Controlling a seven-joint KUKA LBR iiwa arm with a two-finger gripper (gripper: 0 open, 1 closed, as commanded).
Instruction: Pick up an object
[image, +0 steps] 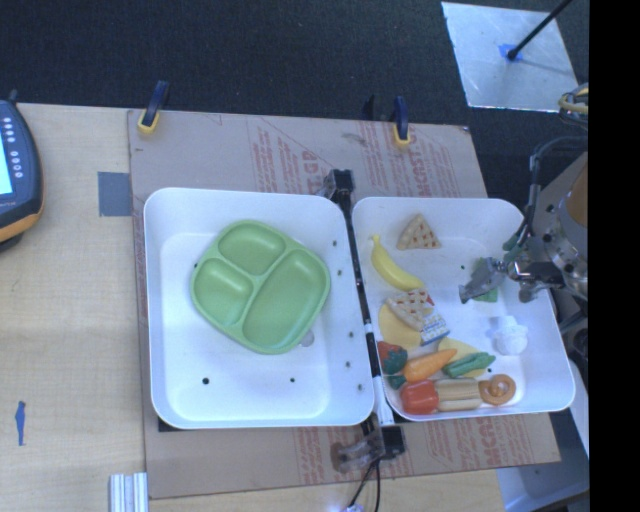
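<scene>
The right bin (455, 215) holds several toy foods: a yellow banana (393, 265), a triangular waffle piece (418, 234), a bread slice (409, 304) on a yellow cheese wedge (398, 326), an orange carrot (429, 365), a green pod (470, 363), a red pepper (418, 397) and a ringed donut (497, 388). My gripper (497, 283) reaches in from the right and hangs over that bin's right half, above bare floor and just above a small white lump (508, 335). A bit of green (488, 293) shows at its tip; whether that is a held thing is unclear.
The left bin (160, 300) holds a green divided plate (262, 286). A black divider clamp (341, 183) sits between the bins at the back. A handheld pendant (15, 170) lies at the bench's far left. Clamps (152, 112) pin the cardboard sheet.
</scene>
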